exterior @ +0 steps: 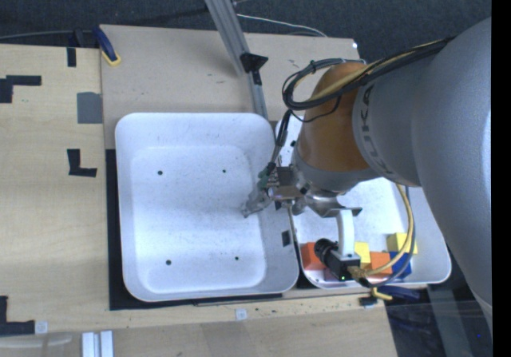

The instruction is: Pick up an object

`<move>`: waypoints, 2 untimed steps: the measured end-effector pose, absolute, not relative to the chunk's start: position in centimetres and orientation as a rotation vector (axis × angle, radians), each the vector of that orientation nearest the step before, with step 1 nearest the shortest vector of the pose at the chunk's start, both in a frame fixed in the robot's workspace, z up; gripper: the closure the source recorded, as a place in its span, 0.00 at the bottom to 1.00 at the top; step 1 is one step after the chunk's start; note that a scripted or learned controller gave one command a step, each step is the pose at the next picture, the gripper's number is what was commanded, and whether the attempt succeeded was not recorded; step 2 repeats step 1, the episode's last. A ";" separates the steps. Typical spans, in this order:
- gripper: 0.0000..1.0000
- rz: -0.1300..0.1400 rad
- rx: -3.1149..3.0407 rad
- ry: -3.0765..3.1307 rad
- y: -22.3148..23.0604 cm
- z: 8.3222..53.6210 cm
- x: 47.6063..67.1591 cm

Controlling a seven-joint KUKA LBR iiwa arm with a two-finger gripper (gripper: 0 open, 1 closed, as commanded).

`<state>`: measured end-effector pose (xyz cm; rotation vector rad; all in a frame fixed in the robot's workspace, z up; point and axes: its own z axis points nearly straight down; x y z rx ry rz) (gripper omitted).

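Overhanging smooth white bin (184,212), metal claw (255,203)

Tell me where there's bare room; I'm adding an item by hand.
Left bin: floor bare from left wall to the end effector at its right rim. Right bin is crowded: arm overhead, orange piece and yellow piece at its near end.

The arm (375,132) comes in from the right, its bulk cut off by the right edge, and it covers most of the right bin (427,263); just the near right corner peeks out. Below the wrist, an orange-red thing (307,261), a yellow block (362,251), an orange block (396,242) and something blue (403,269) show only in part, so their shapes can't be named. The gripper (257,202) is a small grey blur by the left bin's (192,132) right wall, and whether it grips anything can't be told. Far back, a metal rail (219,4) runs off the top edge.
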<state>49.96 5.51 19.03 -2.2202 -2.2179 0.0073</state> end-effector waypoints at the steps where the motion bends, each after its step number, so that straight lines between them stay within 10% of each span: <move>1: 1.00 0.005 -2.220 -2.218 5.5 20.1 50.0; 2: 1.00 0.005 -2.220 -2.218 5.5 20.1 50.0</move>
